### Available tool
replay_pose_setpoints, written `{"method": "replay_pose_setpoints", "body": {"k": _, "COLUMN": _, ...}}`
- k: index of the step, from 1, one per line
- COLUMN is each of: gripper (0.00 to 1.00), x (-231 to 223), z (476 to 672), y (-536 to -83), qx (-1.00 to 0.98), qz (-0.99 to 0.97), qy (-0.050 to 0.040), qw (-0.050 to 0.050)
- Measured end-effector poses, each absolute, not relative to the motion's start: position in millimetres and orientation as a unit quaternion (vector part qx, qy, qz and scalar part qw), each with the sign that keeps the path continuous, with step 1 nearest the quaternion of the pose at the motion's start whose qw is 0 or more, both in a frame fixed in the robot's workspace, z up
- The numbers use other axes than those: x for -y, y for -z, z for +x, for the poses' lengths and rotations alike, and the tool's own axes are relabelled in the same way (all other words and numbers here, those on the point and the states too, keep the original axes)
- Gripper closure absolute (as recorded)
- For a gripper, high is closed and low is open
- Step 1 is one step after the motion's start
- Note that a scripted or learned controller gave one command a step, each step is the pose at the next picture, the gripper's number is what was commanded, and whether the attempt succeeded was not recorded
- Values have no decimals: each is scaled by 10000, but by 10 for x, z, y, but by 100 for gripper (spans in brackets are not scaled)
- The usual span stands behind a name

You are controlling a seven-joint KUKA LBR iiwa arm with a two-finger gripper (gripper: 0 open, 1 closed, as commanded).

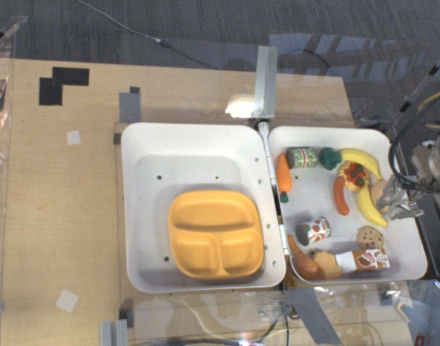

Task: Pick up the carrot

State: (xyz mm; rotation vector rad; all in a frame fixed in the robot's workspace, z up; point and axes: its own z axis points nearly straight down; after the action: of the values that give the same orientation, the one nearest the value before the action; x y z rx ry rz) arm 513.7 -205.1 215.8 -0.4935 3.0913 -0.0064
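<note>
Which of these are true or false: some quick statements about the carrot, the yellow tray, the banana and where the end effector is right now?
1. The carrot lies in the right bin, close to its left wall. True.
2. The yellow tray sits in the same bin as the carrot. False: it sits in the left bin.
3. The end effector is at the right bin's right edge, near the banana. True.
4. The end effector is holding the carrot. False: the carrot lies across the bin from it, untouched.
5. The banana lies in the yellow tray. False: it lies in the right bin, on its right side.
</note>
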Motion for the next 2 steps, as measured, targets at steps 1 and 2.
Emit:
{"method": "replay_pose_setpoints", "body": {"k": 1, "gripper": 100, "x": 2049, "z": 5100, "y": -1628, "qx": -9616, "qz": -2744, "qy": 8, "qw": 27}}
{"method": "replay_pose_setpoints", "body": {"k": 2, "gripper": 100, "x": 2064, "z": 4982, "y": -2282, "qx": -8989, "qz": -4382, "qy": 42, "qw": 52}}
